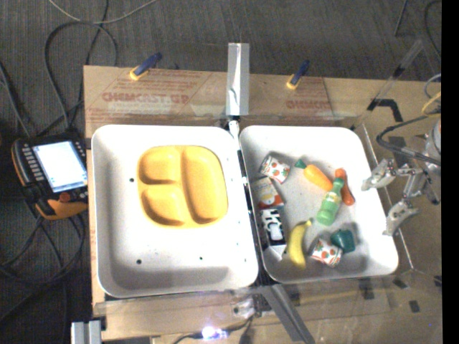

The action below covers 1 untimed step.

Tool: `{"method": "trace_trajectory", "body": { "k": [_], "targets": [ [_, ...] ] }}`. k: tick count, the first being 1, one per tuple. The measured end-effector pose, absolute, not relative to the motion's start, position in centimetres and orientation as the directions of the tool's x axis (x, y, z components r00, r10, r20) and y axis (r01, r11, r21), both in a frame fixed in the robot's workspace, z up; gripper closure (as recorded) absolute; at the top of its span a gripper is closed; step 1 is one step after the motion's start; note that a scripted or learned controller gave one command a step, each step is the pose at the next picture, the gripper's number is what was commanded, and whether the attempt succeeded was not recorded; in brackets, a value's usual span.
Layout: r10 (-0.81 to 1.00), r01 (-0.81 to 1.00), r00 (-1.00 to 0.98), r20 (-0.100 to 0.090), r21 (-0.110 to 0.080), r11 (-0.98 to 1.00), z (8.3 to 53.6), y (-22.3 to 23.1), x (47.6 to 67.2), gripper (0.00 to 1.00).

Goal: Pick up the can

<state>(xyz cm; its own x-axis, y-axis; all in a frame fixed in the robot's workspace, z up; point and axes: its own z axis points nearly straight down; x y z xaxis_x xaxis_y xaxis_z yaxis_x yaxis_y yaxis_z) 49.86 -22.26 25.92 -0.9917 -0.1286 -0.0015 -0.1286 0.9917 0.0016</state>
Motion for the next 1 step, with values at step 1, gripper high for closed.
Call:
{"method": "trace_trajectory", "body": {
  "k": [1],
  "targets": [
    [-0.156,-0.156,-0.988,-0.002,0.003,0.988,16.47,-14.73,55.84,0.0]
  ]
}}
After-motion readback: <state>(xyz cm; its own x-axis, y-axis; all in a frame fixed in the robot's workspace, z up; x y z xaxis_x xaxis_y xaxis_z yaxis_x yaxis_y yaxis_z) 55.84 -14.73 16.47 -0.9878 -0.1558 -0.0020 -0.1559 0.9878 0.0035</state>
